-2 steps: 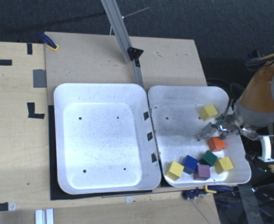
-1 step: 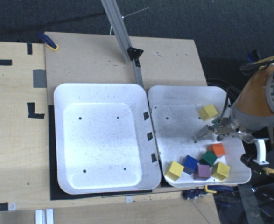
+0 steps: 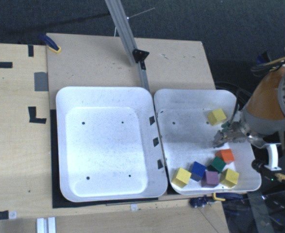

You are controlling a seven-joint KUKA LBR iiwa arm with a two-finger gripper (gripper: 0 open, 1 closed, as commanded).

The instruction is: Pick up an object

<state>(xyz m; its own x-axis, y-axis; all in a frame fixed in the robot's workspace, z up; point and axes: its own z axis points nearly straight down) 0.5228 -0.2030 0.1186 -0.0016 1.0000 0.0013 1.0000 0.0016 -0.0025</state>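
Six small cubes counted in right white plastic bin (image 3: 181, 98): three yellow, one blue, one purple, one orange; dark green piece (image 3: 218, 164) also seen. Lone yellow cube (image 3: 217, 116) at bin's 2 o'clock. Rest clustered at 5 o'clock. Two-finger gripper (image 3: 221, 139) placed between, above orange cube (image 3: 226, 155); pincer state cannot be told. Cubes show no long axis.
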